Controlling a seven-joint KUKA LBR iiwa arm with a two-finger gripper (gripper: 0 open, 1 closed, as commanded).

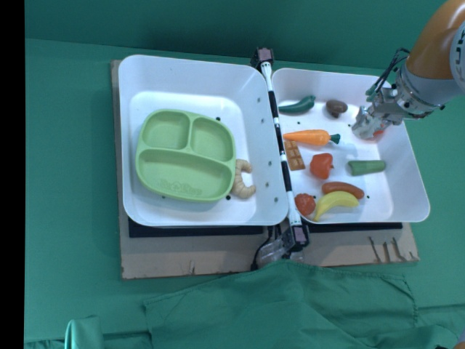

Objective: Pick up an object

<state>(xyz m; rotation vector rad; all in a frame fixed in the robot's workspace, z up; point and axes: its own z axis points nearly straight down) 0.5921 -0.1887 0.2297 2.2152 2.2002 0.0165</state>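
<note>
While the gripper is hovering low in the right bin, the carrot is lying just left, long axis pointing at it; jaw state cannot be told.

Two bins sit side by side on the surface. The left bin holds a divided plate with a croissant touching its right edge. The right bin holds a carrot behind a banana and a sausage.
</note>
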